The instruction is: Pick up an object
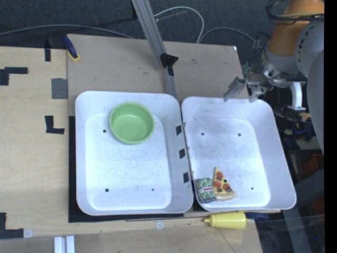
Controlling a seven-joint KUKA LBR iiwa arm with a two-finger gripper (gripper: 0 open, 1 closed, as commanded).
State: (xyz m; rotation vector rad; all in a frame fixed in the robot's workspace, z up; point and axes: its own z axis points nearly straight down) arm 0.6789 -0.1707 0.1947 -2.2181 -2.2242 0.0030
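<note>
Fingers (233, 88) of the gripper (245, 91) stood spread, pinching nothing, above the right bin's (279, 157) rim at about one o'clock. The arm ran off the picture's right edge, its orange band (295, 22) half cut away at the top. Down at six o'clock in that bin lay a pizza-slice toy (222, 185) touching a small green packet (204, 189) whose print was too small to read. A yellow bottle (227, 220) lay on the bench just below the bin's near rim. In the left bin (87, 157), toward eleven o'clock, sat a green bowl (131, 123). A grey pole (152, 33) crossed the back of the bench
</note>
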